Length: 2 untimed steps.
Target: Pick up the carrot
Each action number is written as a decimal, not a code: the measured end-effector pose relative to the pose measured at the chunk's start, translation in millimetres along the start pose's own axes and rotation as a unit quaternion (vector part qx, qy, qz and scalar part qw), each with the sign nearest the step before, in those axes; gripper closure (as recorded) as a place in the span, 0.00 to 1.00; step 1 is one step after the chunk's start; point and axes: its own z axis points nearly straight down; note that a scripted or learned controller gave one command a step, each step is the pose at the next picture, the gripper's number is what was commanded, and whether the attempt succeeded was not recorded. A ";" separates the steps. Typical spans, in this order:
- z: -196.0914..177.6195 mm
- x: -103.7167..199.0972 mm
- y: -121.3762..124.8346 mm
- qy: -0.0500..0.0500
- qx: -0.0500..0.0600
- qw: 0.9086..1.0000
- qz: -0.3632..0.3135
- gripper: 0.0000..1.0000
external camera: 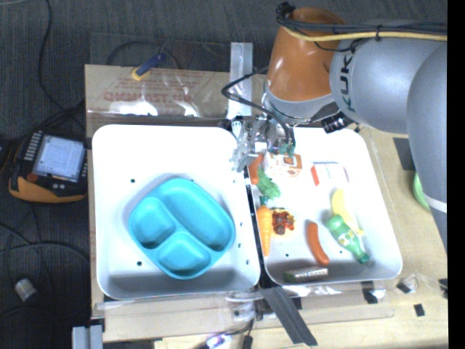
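Observation:
The carrot (263,231) is orange and tapered. It lies along the left wall of the right bin (378,195) with its thin end toward the front; a green leafy piece (269,187) sits just behind its thick end. My gripper (261,147) hangs low over the back left corner of the right bin, below the orange wrist band, behind the carrot and apart from it. A small orange piece (254,168) shows right under the gripper; I cannot tell what it is.
The right bin also holds a dark red berry cluster (282,221), a sausage (317,242), a green bottle (347,238), a yellow banana (338,201), a white card (290,164) and a dark bar (306,273). A blue divided plate (182,225) lies in the left bin (116,158).

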 end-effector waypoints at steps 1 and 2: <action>-28.4 6.2 62.0 0.000 0.001 0.982 0.188 1.00; -174.7 1.8 -17.5 -0.001 0.003 0.898 0.441 1.00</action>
